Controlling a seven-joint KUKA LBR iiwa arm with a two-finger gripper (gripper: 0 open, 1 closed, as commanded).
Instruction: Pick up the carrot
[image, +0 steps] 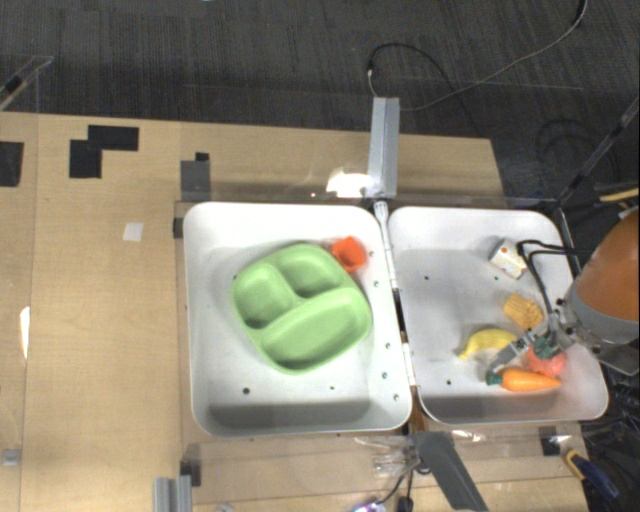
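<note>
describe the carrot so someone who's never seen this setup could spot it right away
Start at the right white bin and go to its near right corner. The carrot lies flat there, just in front of the pincer. It is the long orange piece with a green tip, unlike the curved yellow banana to its left.

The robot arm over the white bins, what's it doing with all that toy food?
The robot arm reaches into the right bin, where its claw hangs just above the carrot it is meant to pick up. The carrot lies on the bin floor near a banana and a cracker. In the left bin sits a green divided plate.
</note>
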